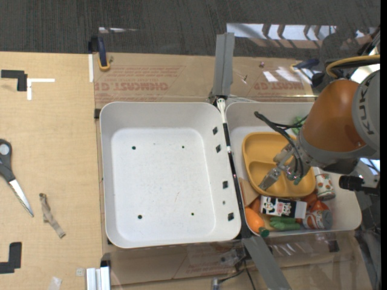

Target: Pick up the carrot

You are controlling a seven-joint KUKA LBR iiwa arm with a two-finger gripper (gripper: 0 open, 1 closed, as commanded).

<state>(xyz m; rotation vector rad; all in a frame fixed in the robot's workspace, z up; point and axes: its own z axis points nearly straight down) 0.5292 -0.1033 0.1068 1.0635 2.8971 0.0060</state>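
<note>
The carrot (256,221) lies in the near left corner of the right bin (346,221), orange with a green top pointing right. My gripper (282,175) hangs over a yellow divided dish (260,154) in that bin, up and to the right of the carrot and apart from it. Its fingers (270,177) stand open with nothing between them. The arm's orange band (335,122) covers the bin's far right part.
A black and white carton (283,208) sits just right of the carrot, with a red packet (318,216) and a small can (325,187) beyond it. The left bin (109,162) adjoins along a hinged rim. Scissors (12,183) lie on the bench at far left.
</note>
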